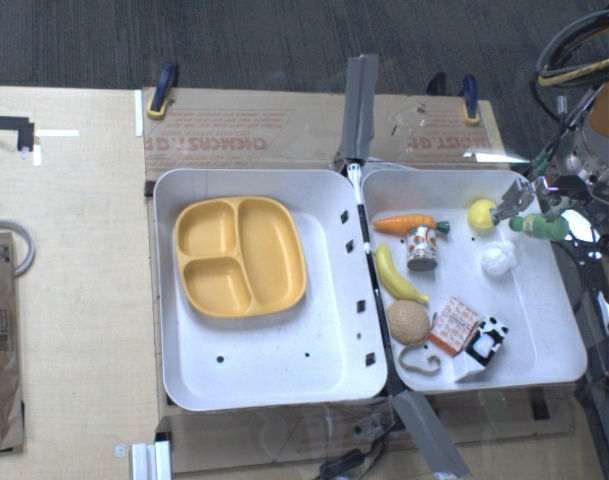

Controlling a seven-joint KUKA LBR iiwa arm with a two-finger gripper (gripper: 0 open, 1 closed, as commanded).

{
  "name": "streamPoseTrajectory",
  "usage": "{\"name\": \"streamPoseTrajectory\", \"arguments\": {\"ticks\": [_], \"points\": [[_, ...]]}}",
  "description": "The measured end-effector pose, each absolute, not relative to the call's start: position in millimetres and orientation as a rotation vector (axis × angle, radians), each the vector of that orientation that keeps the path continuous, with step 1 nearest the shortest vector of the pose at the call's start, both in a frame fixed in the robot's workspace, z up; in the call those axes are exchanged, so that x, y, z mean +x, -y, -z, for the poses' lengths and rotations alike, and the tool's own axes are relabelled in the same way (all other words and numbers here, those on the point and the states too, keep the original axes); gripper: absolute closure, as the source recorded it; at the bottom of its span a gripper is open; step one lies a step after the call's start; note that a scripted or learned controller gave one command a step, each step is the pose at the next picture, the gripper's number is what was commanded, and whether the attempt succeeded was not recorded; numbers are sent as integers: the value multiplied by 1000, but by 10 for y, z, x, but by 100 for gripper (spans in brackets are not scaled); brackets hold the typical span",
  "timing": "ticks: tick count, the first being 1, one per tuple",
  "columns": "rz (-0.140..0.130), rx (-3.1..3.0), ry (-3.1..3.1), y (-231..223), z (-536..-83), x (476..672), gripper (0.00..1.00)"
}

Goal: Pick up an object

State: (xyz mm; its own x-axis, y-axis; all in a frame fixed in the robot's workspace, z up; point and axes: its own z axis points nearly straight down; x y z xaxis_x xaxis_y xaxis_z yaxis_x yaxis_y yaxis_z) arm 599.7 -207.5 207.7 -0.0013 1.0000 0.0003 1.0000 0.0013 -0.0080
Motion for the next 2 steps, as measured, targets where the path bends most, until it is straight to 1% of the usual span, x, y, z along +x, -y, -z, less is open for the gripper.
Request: {"name": "streamPoseTrajectory", "arguments": {"ticks": [1, 2], "points": [[3, -2328, 2106, 2145, -1174, 6486, 0], [-6, -2123, 2312, 1342, -1600, 6407, 0]]}}
